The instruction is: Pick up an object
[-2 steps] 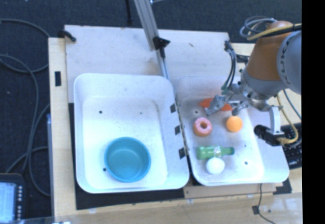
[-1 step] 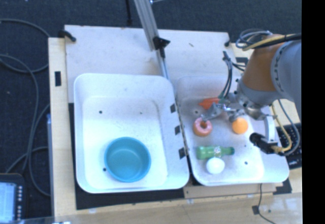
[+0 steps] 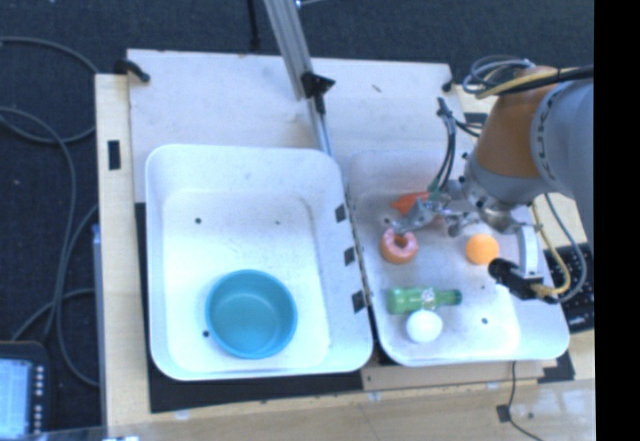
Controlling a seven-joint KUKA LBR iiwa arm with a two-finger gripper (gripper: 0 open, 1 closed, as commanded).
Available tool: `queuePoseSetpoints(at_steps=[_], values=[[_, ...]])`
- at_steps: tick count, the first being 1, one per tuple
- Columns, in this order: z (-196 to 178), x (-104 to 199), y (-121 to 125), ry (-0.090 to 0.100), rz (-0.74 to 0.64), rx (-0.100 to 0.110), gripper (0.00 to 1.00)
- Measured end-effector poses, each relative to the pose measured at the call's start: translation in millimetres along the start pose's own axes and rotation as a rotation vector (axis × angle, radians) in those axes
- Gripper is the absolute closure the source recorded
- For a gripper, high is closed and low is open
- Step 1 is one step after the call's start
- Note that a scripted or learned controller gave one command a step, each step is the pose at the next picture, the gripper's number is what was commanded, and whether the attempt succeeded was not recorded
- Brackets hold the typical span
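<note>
I am reaching in from the right over the right bin (image 3: pixel 540 334), my jaws hanging above its far-left part, just beyond the pink ring (image 3: pixel 399 246) and beside a small orange-red piece (image 3: pixel 407 202); I cannot tell whether they are apart or together. An orange ball (image 3: pixel 482 248) is lying right of the ring. Nearer, a green bottle (image 3: pixel 423 300) is resting on its side with a white ball (image 3: pixel 423 326) just beside it. A blue bowl (image 3: pixel 250 313) is sitting in the left bin (image 3: pixel 200 179) on the bench (image 3: pixel 220 89).
</note>
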State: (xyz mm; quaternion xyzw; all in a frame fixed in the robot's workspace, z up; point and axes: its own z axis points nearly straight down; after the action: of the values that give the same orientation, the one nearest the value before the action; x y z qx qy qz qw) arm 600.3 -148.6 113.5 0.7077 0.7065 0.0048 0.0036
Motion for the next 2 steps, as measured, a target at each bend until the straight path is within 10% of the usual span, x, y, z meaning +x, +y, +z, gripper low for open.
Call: queuePoseSetpoints(at_steps=[1, 2], values=[[-15, 1, 3, 0.001, 0.001, -0.013, 1.0], [-70, -10, 2, -0.002, 0.002, 0.005, 1.0]])
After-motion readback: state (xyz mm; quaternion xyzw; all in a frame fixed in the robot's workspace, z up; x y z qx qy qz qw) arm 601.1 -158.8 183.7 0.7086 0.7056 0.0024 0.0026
